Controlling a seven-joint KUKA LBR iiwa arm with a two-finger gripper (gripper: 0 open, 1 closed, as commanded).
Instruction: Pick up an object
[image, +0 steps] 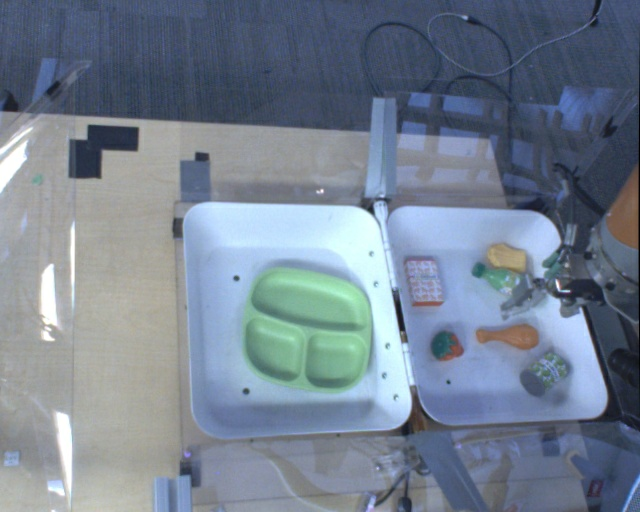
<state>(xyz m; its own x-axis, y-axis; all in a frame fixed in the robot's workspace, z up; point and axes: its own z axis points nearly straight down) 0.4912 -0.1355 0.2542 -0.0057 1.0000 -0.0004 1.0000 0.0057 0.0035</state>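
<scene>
The end effector (528, 292) hangs over the right bin (575, 405) near its right edge; whether it is wide or narrow I cannot tell. The drumstick (509, 337) lies just below it, long axis running left-right.

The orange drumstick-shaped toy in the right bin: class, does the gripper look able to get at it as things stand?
Probably yes. The orange drumstick-shaped toy lies flat on the right white bin's floor, apart from the green-and-red round toy and the small patterned can. The gripper hovers just above it, with nothing between.
</scene>
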